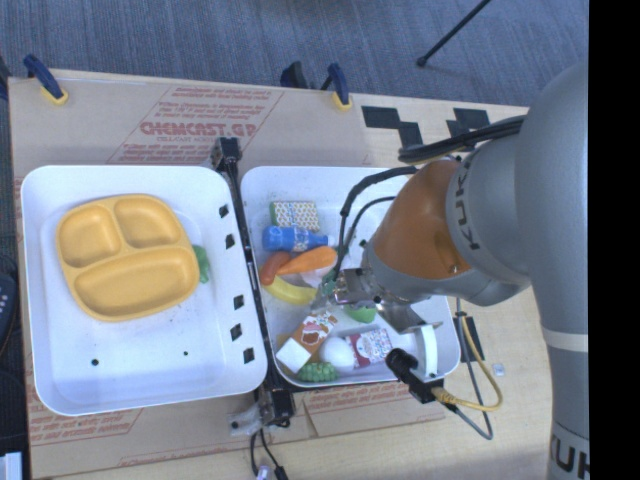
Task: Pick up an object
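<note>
the grey arm point(500, 208) with its orange band reaches in from the right and bends down over the right bin point(262, 183), its wrist covering much of that bin's right half. the gripper point(345, 290) sits low among the toys near the bin's middle, just beside the yellow banana point(285, 290) and the small green piece point(360, 315); the wrist hides its tips, so i cannot tell whether the claw is spread or pressed together, and nothing can be seen between them. the pickable things all lie in the right bin: a patterned box point(295, 214) near the top, a blue bottle point(290, 238) lying on its side just below it, an orange carrot point(305, 262) touching the banana under that. toward the near edge are a white block point(292, 354), a green bunch of grapes point(318, 372), a white egg-like piece point(340, 353) and a red and white packet point(372, 346), packed close together. the left bin point(40, 298) holds a yellow divided plate point(125, 256) with three compartments, and a bit of green point(203, 265) peeks out at its right edge. a black clamp strip point(240, 258) runs between the two bins. both bins rest on a cardboard sheet point(200, 118) printed in red, held by blue clips point(45, 78) at the far edge. a yellow cable point(475, 398) loops off the near right corner.
</note>
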Robot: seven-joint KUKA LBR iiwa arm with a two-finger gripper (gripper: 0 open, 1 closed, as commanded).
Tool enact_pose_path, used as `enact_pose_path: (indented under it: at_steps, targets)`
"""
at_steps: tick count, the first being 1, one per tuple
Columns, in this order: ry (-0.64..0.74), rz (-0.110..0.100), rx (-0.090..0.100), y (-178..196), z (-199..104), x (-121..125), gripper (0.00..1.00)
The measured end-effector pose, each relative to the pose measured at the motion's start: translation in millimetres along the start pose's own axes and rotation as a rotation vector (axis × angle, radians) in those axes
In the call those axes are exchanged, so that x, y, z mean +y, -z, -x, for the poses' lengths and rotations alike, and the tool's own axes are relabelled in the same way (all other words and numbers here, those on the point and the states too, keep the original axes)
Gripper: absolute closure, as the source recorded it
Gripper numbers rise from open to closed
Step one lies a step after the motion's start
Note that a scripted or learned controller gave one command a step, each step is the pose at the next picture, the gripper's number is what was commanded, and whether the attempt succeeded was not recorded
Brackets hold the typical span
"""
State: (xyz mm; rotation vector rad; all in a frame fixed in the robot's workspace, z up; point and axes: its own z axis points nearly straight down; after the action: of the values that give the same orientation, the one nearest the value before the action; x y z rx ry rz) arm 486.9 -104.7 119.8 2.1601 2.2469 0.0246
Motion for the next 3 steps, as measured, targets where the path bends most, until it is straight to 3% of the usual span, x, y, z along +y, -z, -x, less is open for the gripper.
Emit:
enact_pose_path:
  at_steps: [1, 2, 3]
  targets:
    - [0.0, 0.001, 0.001, 0, -1, 0, 0.0]
    - [0.255, -0.028, 0.011, -29, -10, 21, 0.0]
    - [0.234, -0.018, 0.008, -26, -7, -8, 0.0]
